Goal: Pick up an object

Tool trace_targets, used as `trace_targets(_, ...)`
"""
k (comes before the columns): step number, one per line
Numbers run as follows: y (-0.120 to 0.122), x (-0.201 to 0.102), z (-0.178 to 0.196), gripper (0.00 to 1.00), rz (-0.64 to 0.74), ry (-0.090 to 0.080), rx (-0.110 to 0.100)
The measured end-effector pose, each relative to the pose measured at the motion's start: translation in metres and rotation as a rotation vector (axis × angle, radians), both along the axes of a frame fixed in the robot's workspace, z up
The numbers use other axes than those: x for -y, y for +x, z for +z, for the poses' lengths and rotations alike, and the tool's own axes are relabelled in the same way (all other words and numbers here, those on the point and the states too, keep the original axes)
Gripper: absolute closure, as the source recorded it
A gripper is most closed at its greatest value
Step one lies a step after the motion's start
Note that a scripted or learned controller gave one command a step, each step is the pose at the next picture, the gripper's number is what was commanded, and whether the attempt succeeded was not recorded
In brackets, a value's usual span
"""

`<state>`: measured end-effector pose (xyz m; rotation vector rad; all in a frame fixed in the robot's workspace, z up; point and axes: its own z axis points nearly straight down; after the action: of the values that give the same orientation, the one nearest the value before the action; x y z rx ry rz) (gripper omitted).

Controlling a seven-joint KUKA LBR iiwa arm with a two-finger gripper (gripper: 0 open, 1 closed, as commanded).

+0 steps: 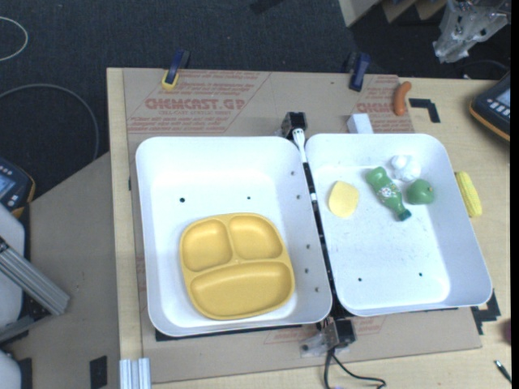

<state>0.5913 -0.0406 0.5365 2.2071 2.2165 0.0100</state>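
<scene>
In the right bin (pixel 454 258): green toys (pixel 397 190) touching a white ball (pixel 401 166), so likely to slip apart; jaws' state impossible to tell.

a robotics lab bench — two white bins (pixel 308 217) sit on a cardboard sheet (pixel 211 100) held by clamps (pixel 173 70), loose cables (pixel 49 96) trail over dark carpet, and an aluminium rail (pixel 32 278) stands at the edge.
</scene>
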Motion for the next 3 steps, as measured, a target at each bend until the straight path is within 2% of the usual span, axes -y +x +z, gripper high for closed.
trace_targets(3, 0.001, 0.000, 0.032, 1.00, 0.002, -0.005, 0.013)
